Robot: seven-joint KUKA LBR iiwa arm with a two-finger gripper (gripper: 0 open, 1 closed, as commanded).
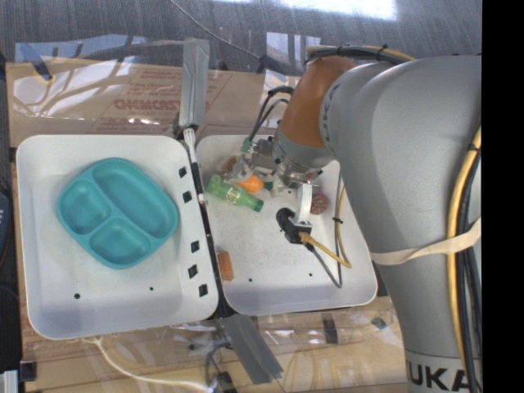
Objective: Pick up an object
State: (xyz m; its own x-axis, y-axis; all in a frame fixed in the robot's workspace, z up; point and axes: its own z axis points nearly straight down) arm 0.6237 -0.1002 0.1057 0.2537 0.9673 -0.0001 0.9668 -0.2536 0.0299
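Hovering hand [264,169], grip unclear, above one green bottle [233,193]; one teal plate [118,211].

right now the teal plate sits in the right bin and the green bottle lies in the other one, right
Not quite. The camera view shows the teal plate in the left bin, not the right one. The green bottle lies in the other one, the right bin, near the tool.

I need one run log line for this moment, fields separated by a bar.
arm: over right white bin | gripper: above green plastic bottle | grasp: unconfirmed | left white bin: teal divided plate
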